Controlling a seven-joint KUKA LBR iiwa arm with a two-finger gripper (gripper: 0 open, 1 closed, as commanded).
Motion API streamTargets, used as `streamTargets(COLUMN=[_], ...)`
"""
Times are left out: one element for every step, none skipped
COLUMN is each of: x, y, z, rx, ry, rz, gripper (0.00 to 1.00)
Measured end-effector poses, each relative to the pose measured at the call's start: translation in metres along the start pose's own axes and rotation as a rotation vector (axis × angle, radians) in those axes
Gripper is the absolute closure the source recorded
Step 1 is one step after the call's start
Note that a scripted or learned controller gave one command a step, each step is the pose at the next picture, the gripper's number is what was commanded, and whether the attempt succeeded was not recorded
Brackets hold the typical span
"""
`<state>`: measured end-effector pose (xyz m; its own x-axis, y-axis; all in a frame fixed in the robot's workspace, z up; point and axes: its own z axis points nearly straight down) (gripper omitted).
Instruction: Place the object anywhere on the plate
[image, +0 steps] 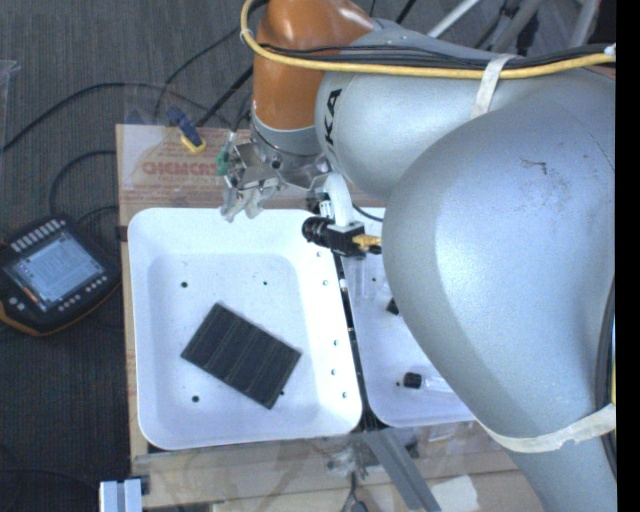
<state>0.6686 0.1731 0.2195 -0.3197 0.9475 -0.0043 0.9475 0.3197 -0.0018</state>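
Lying flat in the left bin (160, 420), a dark ridged plate (241, 355)

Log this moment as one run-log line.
gripper: above left bin's far rim | dark plate: flat in left bin, bare | small dark object: right bin

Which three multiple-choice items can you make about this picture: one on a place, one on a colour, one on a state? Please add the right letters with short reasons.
1. Where does the dark ribbed plate lie?
A. In the left bin
B. On the floor
C. On the handheld controller

2. What colour is the band above the arm's wrist?
A. Green
B. Orange
C. Blue

3. What is the state of the pincer?
A. Pressed on the plate
B. Up by the left bin's far rim, apart from the plate
C. Resting on the floor

Answers: 1 A, the plate rests on the left bin floor. 2 B, the band is orange. 3 B, white bin floor separates pincer and plate.
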Motion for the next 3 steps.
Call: streamTargets(x=[0.05,0.05,0.067], y=[0.016,0.016,-0.073], z=[0.015,0.007,0.038], rx=[0.0,0.001,0.001], ry=[0.0,-0.005,0.006], rz=[0.026,0.024,-0.416], gripper=[1.0,1.0,1.0])
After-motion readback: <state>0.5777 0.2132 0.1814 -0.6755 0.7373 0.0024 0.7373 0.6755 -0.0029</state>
